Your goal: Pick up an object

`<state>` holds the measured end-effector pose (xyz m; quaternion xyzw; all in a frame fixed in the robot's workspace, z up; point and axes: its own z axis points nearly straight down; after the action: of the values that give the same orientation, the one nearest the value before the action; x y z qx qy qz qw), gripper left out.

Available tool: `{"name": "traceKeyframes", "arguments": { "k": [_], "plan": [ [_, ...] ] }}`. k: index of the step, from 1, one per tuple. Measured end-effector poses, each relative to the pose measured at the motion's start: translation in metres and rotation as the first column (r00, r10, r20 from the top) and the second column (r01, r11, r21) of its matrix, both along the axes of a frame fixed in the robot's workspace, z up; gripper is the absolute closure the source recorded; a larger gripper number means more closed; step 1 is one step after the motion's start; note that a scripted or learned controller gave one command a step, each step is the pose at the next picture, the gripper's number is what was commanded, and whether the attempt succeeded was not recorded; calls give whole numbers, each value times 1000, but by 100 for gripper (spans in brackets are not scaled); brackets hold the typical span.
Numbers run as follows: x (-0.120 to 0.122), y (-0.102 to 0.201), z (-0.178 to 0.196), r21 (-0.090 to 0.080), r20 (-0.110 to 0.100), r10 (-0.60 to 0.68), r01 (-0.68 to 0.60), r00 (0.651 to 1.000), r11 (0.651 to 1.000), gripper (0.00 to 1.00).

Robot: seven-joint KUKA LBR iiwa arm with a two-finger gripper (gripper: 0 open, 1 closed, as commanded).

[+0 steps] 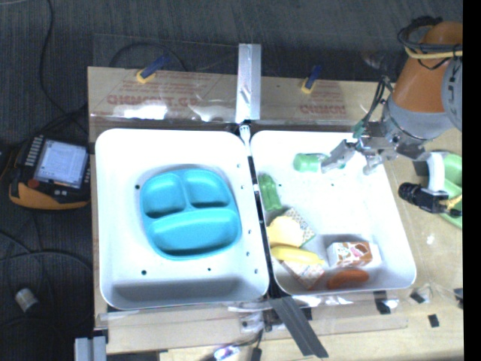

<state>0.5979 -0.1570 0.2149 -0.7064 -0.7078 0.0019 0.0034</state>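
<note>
My gripper (349, 164) hangs over the far part of the right bin (391, 216), its two fingers spread open with nothing between them. A pale green object (307, 161) lies just left of the left finger (333, 159), close to it or touching. Nearer the front of this bin lie a dark green object (268, 192), a yellow piece (281, 232), a banana (297, 256), a small printed carton (350, 253) and a red sausage-like object (347, 278).
The left bin (120, 277) holds a blue divided plate (188, 210). A metal post (248, 81) stands behind the divider between the bins. A green and white item (443, 177) lies on the bench right of the bins.
</note>
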Motion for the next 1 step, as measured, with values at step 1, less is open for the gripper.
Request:
{"name": "traceKeyframes", "arguments": {
  "k": [1],
  "plan": [
    [0,0,0,0,0,0,0,1000,1000,0]
  ]
}}
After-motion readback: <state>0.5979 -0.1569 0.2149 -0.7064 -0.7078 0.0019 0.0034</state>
